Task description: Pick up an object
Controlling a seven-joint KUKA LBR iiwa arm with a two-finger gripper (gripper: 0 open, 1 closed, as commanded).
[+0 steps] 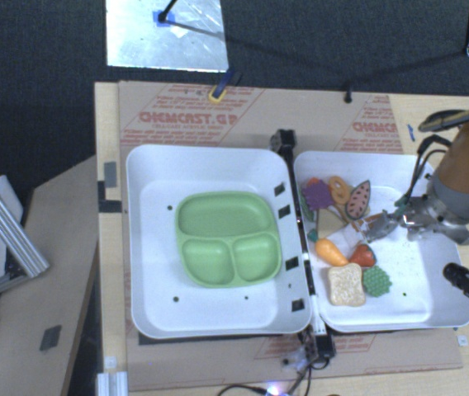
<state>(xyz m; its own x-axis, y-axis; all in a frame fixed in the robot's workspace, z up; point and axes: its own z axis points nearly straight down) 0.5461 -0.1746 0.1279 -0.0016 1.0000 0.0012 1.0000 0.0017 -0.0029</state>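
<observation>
Gripper (pixel 375 225) low in right bin (pixel 416 308), finger state can't tell, nothing seen held. Carrot (pixel 330 252), tomato (pixel 363 256), bread (pixel 346 285) lie just below-left; green tray (pixel 224 238) in left bin

Green three-compartment tray (pixel 226 238), flat in the left white bin (pixel 156 246), well to the view-left of the jaws. The right white bin (pixel 412 297) lies under the jaws, its bare floor just below them in view. Black clips (pixel 284 213) run along the seam between the bins, left of the jaws. A larger black clip (pixel 283 141) is at the seam's far end. Printed cardboard sheet (pixel 193 115) under both bins. Yellow clip (pixel 218 94) on the cardboard's far edge, up and left of the jaws. Silver foil square (pixel 164 27) on dark carpet (pixel 36 73), far up-left. Blue tape (pixel 164 17) on the foil. Aluminium rail (pixel 3 221) at the far left edge, beside a beige side table (pixel 61 287).
</observation>
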